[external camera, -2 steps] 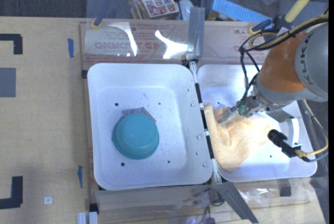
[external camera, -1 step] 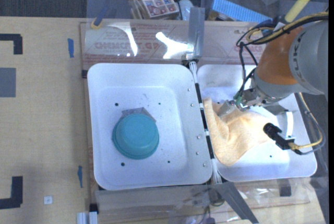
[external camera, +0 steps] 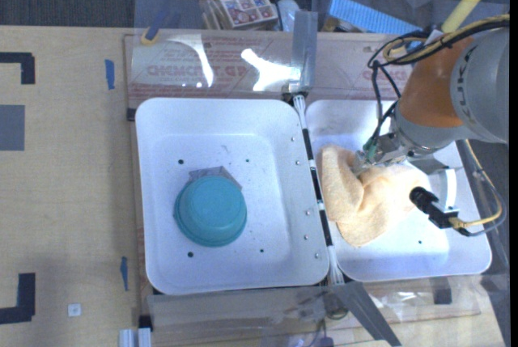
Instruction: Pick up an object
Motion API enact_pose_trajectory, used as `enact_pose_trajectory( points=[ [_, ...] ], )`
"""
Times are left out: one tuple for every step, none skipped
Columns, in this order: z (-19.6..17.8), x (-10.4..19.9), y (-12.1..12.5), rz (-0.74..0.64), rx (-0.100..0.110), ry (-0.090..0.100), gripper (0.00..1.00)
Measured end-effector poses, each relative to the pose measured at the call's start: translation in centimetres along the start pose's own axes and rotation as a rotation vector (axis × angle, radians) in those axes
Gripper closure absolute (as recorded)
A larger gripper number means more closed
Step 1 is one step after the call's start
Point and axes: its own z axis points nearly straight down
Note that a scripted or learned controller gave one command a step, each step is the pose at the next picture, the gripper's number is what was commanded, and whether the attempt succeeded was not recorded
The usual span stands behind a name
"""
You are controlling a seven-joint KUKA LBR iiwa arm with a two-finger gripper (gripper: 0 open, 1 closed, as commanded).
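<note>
A pale yellow cloth (external camera: 360, 196) lies crumpled in the right bin (external camera: 405, 256), against its left wall. A teal bowl (external camera: 211, 211) sits upside down in the left bin (external camera: 162, 135), on a grey patch. The arm comes in from the right with its orange band over the right bin. My gripper (external camera: 374, 157) is low at the cloth's upper edge, pressed into the fabric. Its fingertips are hidden by the wrist and the cloth.
A black cable and connector (external camera: 433, 206) hang beside the wrist over the cloth's right part. A metal divider (external camera: 312, 175) runs between the bins. A clear shield (external camera: 218, 66) stands behind them. The wooden bench (external camera: 57, 200) stretches to the left.
</note>
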Motion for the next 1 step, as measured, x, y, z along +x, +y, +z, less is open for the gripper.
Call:
enact_pose_trajectory(
  points=[
    [-8.25, 2.72, 7.83, 0.078, 0.017, 0.002, 1.0]
  ],
)
